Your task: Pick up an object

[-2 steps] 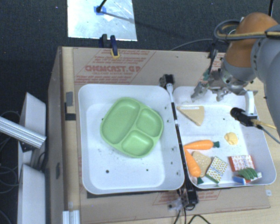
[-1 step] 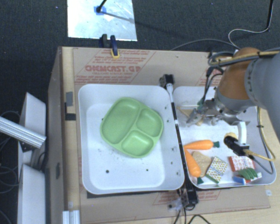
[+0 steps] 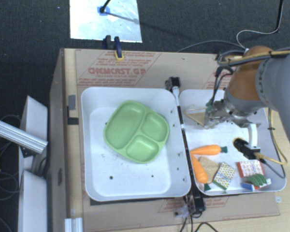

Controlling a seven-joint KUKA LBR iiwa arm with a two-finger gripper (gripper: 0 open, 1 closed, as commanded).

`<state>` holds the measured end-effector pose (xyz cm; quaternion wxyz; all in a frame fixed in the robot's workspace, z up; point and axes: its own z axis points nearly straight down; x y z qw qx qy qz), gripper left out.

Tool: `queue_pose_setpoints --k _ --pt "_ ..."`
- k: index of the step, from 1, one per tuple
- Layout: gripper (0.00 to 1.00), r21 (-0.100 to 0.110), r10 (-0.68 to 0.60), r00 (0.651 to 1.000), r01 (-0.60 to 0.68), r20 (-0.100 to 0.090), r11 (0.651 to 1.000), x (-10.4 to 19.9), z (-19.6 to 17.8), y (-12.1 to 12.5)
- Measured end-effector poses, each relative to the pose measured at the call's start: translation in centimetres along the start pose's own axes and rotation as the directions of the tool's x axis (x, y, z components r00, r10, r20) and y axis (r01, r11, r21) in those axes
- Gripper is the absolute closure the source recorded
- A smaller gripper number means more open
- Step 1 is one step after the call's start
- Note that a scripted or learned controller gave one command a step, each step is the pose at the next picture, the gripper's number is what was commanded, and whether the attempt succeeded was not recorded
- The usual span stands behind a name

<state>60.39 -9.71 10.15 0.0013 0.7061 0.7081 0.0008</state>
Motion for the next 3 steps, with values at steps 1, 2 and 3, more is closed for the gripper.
queue_pose_setpoints --k 1,2,3 --pt "0.00 0.000 0.000 1.000 0.000 0.000 1.000 0.0 0.0 0.0" --pt "0.00 0.001 0.000 1.000 0.000 0.000 1.000 -1.7 1.7 2.3" --pt "0.00 0.000 -0.002 1.000 0.002 0.000 1.000 -2.5 1.7 6.5"
